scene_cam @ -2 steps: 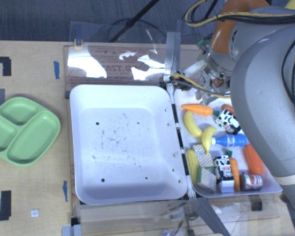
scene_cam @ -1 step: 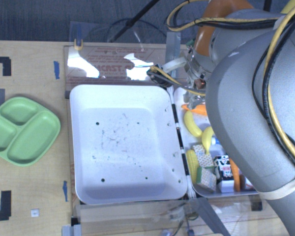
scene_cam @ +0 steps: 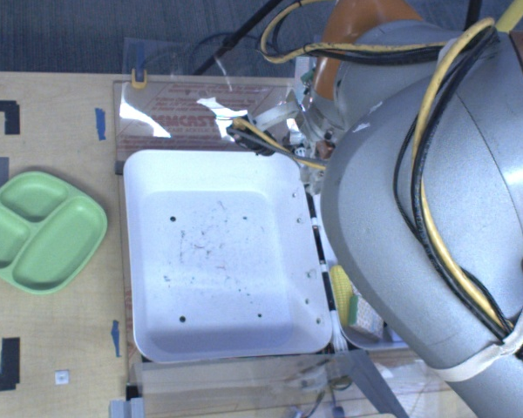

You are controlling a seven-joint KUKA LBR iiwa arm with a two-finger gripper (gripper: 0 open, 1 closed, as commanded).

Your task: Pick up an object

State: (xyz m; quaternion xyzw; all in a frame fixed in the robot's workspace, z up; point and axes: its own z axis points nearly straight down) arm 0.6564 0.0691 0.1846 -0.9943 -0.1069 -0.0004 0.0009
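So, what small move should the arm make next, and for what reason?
Probably a short lift straight up. The grey arm covers nearly all of the right bin, where a bit of a yellow and green object peeks out beside it. The left bin shows bare white floor, so any pick lies on the right, and lifting would reveal what is there.

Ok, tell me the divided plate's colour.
Light green plate, clearest in the camera view.

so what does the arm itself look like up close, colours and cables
The arm is big, rounded and glossy grey, with an orange band near its upper end. Yellow and black cables loop along its side and over the top. A white ring crosses it near the bottom.
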